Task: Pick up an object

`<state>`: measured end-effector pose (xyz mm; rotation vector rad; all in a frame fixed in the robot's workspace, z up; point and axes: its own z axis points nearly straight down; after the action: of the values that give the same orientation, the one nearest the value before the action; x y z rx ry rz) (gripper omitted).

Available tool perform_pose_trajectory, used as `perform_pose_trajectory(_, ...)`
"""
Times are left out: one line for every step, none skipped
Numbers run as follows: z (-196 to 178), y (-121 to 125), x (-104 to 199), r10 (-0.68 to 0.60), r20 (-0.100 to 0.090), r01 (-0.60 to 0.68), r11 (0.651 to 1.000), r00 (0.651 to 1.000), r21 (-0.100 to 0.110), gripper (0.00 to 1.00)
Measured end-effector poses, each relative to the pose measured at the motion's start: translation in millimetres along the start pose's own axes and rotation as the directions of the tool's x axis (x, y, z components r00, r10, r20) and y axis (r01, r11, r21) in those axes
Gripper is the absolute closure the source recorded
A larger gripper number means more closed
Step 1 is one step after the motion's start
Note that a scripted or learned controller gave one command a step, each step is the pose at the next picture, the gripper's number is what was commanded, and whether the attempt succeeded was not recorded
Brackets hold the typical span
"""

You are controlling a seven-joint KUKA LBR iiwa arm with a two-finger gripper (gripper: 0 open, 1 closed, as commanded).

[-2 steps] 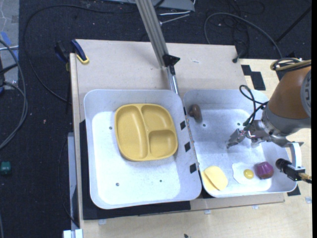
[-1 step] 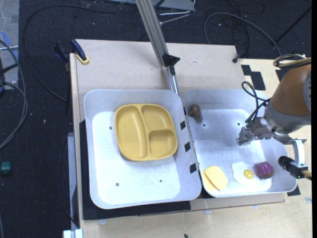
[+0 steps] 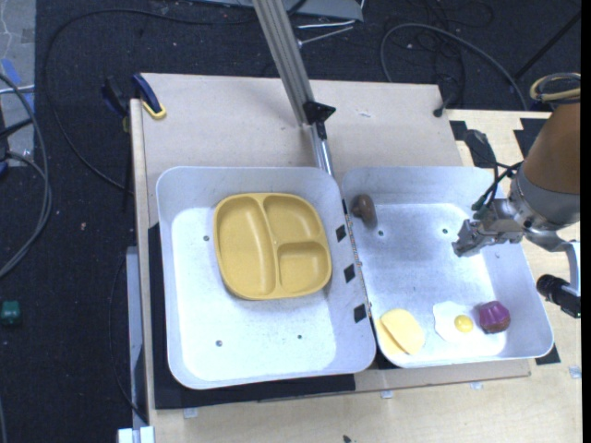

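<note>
Two shallow white bins sit side by side on a pale wooden bench (image 3: 231, 123). The left bin (image 3: 194, 340) holds a yellow divided plate (image 3: 272, 245), lying flat in the far half of the bin with its three compartments facing up.

The right bin (image 3: 416, 238) carries four small things. A brown rounded object (image 3: 364, 208) lies in its far left corner, close to the wall shared with the left bin. Along the near edge, a yellow wedge-shaped piece (image 3: 403, 329) lies at the left, a toy fried egg (image 3: 458, 322) lies just right of it, and a purple object (image 3: 494, 317) sits touching or just beside the egg's right side.

The arm (image 3: 554, 160) reaches in from the right, its orange band above the grey wrist. The gripper (image 3: 469, 240) hangs over the right part of the right bin, above bare white floor, well apart from the brown object and farther back than the egg and the purple object. Nothing shows between its fingers; whether they are spread or pressed together cannot be told from this angle.

A slanted metal pole (image 3: 286, 49) rises from the far side of the bench between the bins.
</note>
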<state>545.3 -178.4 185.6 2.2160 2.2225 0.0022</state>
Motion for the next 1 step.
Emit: perform_pose_trajectory(-44.7, -5.1, 0.5, 0.000, 0.001, 0.000, 1.000, 1.000, -0.002, 1.00)
